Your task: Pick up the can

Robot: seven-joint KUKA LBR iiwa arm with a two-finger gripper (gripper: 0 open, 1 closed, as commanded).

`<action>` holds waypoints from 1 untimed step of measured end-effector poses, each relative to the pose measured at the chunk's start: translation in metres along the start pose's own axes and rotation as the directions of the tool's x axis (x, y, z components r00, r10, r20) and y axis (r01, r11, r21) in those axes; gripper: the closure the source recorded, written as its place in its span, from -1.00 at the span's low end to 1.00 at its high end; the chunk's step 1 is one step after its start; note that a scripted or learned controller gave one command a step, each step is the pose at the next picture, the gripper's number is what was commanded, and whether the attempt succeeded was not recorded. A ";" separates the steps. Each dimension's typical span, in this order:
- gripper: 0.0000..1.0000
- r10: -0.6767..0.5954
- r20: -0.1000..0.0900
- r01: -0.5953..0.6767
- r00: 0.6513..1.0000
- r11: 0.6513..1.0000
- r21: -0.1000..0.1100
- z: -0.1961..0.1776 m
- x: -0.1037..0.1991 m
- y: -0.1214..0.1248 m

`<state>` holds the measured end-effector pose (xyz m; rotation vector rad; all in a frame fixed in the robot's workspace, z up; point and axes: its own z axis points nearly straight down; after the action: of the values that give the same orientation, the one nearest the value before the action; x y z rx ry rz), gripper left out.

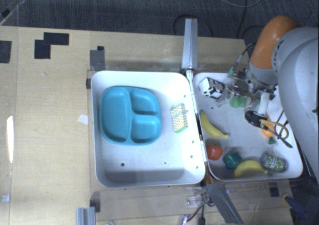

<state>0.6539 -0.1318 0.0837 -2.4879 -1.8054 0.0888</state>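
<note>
Approach is the step we judge to be in hand: the gripper (247,95) hangs over the right bin (299,169) near its 12 o'clock edge, well apart from the can (273,162), which sits in the bin's 5 o'clock corner. Whether the gripper is open or closed we cannot tell from this slant, and we see nothing of the can in it. A small green thing (238,101) lies just beside the gripper, at its 8 o'clock. The can looks short and round, with a speckled green and white wrapper and a pale end, and appears to lie on its side, though it is too small for us to be sure. A banana (249,167) touches or nearly touches it at its 9 o'clock, and the bin wall is close at its 3 and 6 o'clock. The next move, as we read it, calls for travel toward 5 o'clock and a descent that clears banana and wall, since a round side may roll away.
</note>
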 end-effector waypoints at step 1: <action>-1.00 0.134 -0.014 -0.134 0.991 0.989 -0.057 -0.001 -0.044 0.025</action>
<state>0.6641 -0.1817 0.0826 -2.6429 -1.6587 0.0307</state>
